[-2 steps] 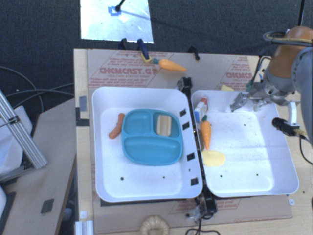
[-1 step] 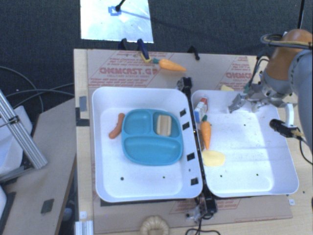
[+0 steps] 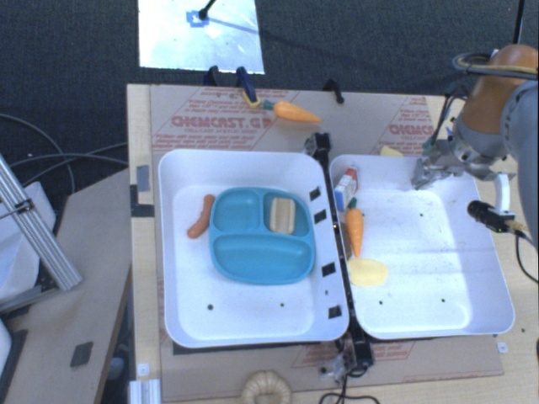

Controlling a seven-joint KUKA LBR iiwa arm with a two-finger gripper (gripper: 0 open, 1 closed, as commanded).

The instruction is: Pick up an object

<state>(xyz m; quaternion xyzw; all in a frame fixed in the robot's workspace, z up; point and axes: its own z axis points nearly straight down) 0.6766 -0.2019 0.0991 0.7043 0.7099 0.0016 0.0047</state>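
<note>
The arm (image 3: 505,99) is reaching in from the right, and its gripper (image 3: 429,173) is hanging over the far edge of the right bin (image 3: 438,310); at this size it cannot be told how the gripper is set, and nothing is seen held in it. The candidates for picking are lying along the near-left wall of that bin: a small carton (image 3: 344,188) standing against the divider, a carrot (image 3: 354,230) lying lengthwise just below it, and a flat yellow piece (image 3: 368,272) just beyond the carrot's blunt end. All three are sitting well apart from the gripper, so the step in hand is judged to be the approach. For a sound grasp, the gripper should be travelling across the bin and descending centred over one item, closing across the carrot's narrow width rather than along its length, and keeping clear of the bin wall. The carrot is tapering and smooth, likely moulded plastic, and may roll. The carton is boxy with flat printed faces. The yellow piece is low and rounded, offering little to grip. The bins are glossy white plastic with shallow sloped walls. The left bin (image 3: 194,310) is holding a blue divided plate (image 3: 244,255).
</note>
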